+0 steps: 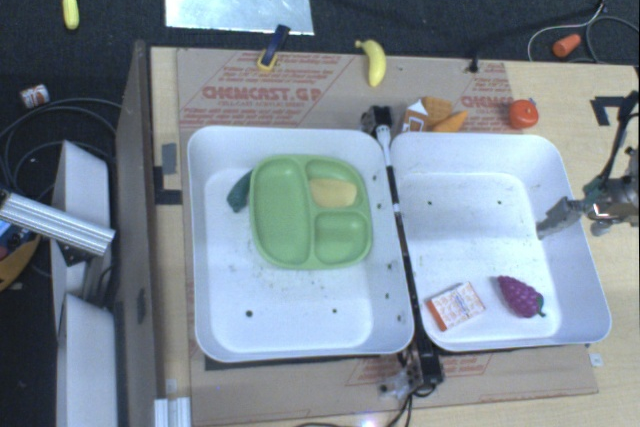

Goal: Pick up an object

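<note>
**Robot gripper at the edge of the right bin, nothing picked up yet**

At the far right of the scene, the gripper point(560, 215) reaches in over the right rim of the right bin point(470, 175). Only a grey tip and some metal parts of the wrist can be made out, and I cannot tell from here whether it is spread or closed. Nothing is seen held in it.

Nearest to it, toward the front of the same bin, lies a purple bunch of grapes point(520, 296), a toy by the look of it. It is probably light, stiff plastic, bumpy and a little slick, so a pinch across its widest part seems safest. Just beside it to the left lies a small packet point(456, 305), orange and white, flat and likely very light; it lies low, so it would need a grip across its short edges.

The left bin point(230, 315), touching the right one along the middle, holds a green divided tray point(300, 215) with a yellow piece point(333, 191) in one compartment, and a dark green item point(239, 190) tucked against the tray's left side.

Count: two white bins, two objects in the right bin, three in the left. Behind the bins on the bench lie one banana point(374, 62), one red-orange fruit point(522, 113) and an orange piece point(440, 118) whose kind I cannot tell.
</note>
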`<state>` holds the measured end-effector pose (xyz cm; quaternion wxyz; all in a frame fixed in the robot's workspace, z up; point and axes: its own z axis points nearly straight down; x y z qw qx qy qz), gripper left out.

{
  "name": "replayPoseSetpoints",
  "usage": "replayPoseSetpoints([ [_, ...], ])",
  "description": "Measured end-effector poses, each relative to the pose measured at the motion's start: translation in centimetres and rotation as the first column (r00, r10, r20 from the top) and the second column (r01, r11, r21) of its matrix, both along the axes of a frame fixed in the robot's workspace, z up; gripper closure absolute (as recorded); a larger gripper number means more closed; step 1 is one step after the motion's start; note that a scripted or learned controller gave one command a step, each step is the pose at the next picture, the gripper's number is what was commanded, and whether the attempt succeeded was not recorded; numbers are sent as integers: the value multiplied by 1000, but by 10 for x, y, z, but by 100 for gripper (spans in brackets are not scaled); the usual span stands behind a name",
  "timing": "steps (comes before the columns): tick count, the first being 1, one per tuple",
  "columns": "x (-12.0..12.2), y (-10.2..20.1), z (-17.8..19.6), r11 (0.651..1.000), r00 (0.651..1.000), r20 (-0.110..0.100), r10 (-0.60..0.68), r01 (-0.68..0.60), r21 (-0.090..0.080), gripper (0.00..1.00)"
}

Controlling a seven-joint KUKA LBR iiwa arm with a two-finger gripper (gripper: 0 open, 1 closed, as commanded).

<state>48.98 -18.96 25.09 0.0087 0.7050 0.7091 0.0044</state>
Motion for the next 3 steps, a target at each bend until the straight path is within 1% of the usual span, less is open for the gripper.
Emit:
replayPoseSetpoints([
  [1, -4, 3, -94, 1000, 1000, -23, -4, 5, 8, 0],
  [2, -4, 33, -153, 1000, 1000, -22, 0, 1, 9, 0],
  [3, 0, 22, -17, 1000, 1000, -3, -1, 1, 1, 0],
])
